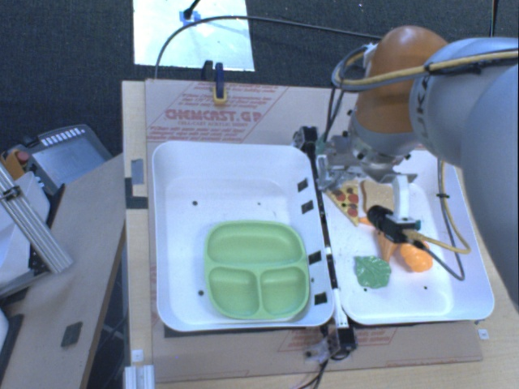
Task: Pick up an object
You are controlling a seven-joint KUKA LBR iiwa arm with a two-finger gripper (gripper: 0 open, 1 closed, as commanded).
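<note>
The gripper (334,175) hangs over the far left part of the right bin (454,302), close to a pizza slice (349,200). I can't make out how wide its grip is. A tan slice (375,193) lies beside the pizza. Nearer lie an orange toy (416,258) and a green leafy bit (372,271). The left bin (166,217) holds a green plate (258,270).

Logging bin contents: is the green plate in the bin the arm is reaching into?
No, the green plate lies in the view's left bin, while the arm is over the right bin.
</note>
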